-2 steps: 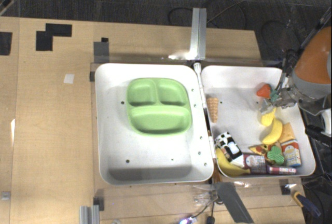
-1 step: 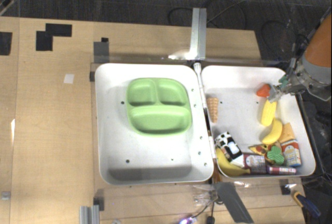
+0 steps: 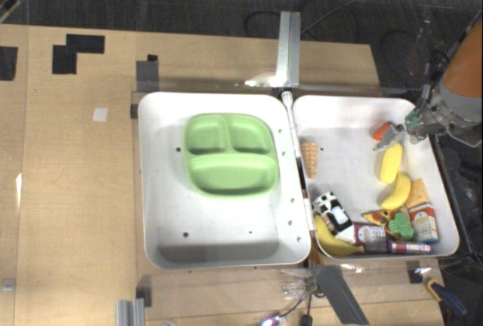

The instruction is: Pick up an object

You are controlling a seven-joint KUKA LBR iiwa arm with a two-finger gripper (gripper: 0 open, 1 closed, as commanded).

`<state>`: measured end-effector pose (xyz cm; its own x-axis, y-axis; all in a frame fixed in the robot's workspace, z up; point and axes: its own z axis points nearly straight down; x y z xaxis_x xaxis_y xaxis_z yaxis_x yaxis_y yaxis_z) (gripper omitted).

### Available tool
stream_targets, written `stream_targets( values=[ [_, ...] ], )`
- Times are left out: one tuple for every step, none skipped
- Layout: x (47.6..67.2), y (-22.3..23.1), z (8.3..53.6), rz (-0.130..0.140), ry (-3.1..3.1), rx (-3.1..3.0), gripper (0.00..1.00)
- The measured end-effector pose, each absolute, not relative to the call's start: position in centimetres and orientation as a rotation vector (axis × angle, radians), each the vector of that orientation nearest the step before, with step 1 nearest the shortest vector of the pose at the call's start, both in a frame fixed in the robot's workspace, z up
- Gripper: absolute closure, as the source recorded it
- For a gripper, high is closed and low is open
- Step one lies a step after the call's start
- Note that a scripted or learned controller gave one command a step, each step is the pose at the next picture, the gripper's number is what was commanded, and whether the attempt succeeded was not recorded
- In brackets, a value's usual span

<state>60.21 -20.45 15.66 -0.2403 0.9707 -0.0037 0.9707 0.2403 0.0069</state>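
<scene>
Over the right bin (image 3: 355,109): the end effector (image 3: 413,128) is hanging at the far right corner, just above the clutter.
Grip state: cannot tell from this view.
Nearest thing: a yellow piece (image 3: 391,163) is lying just below-left of it, an orange-grey item (image 3: 385,132) beside it.
Doing it well: centring over one piece, descending straight, avoiding the bin wall.
</scene>
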Motion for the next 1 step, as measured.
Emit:
stream_targets(
  values=[
    [58.85,-20.56,9.01,0.007,2.656,1.653,0.0]
  ],
)
